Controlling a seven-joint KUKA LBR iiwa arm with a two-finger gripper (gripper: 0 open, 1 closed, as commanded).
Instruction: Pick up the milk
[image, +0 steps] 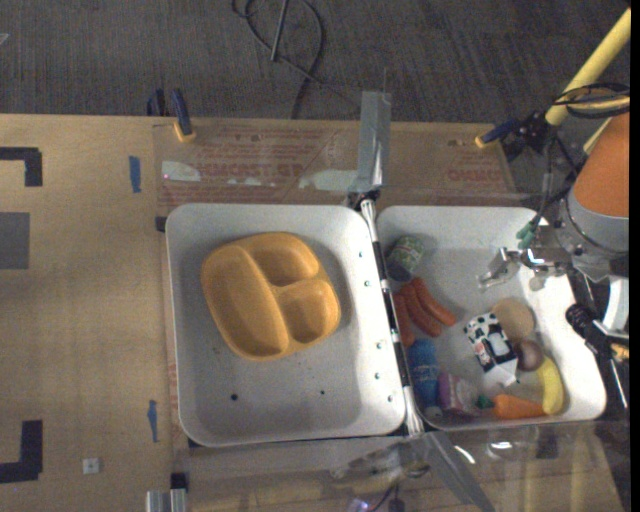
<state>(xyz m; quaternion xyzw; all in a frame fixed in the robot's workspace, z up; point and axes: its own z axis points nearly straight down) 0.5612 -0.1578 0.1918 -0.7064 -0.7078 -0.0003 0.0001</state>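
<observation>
The milk (487, 340) is a small carton with a black and white cow pattern and a bit of red on its face. It lies tilted in the right bin (455, 235), toward the front right corner of the surface. The claw (515, 262) hangs above the same bin, nearer the back edge, so the milk is in front of it and slightly to the left, apart from it, with bare white floor between them. The metal fingers look spread and nothing is between them, so the claw is released.

Just beside the milk, on its right, lies a round beige thing like a potato (515, 317), and a dark round piece (529, 354) touches the carton's front side. A curved yellow banana (551, 385) and an orange carrot (517, 406) lie near the front rim. Along the left wall of this bin are two glossy reddish sausages (424, 307), a green can (406, 254), a blue soft thing (424, 365) and a purple packet (458, 394).

The left bin (200, 400) has a smooth white floor with rounded corners and holds a yellow plastic plate (268, 293) with three compartments. The surface (80, 300) is pale wood with blue tape marks
</observation>
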